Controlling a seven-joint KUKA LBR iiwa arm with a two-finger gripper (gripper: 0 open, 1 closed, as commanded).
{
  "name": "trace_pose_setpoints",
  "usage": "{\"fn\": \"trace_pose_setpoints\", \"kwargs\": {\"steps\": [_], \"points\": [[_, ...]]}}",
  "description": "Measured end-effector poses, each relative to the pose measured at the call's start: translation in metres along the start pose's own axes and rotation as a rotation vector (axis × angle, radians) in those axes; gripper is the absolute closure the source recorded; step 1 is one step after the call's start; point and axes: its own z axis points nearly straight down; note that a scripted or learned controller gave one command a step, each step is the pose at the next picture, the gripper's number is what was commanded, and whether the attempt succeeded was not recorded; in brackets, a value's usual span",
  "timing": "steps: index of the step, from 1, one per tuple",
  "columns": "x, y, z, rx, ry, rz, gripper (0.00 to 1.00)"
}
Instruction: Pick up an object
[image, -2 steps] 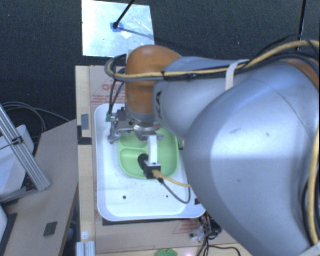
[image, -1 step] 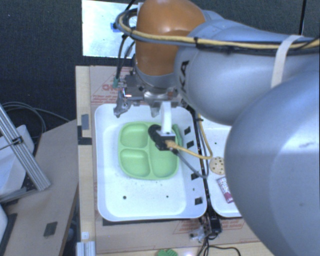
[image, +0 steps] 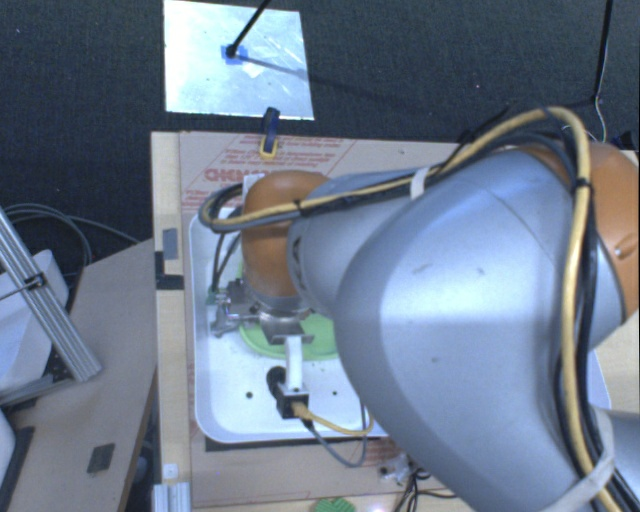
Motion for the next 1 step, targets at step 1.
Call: {"fn": "trace_pose_setpoints", "kwargs": {"steps": [1], "points": [[-0.0016, 0.0563, -0.1062, -0.016, 0.005, -0.001, 0.00]]}}
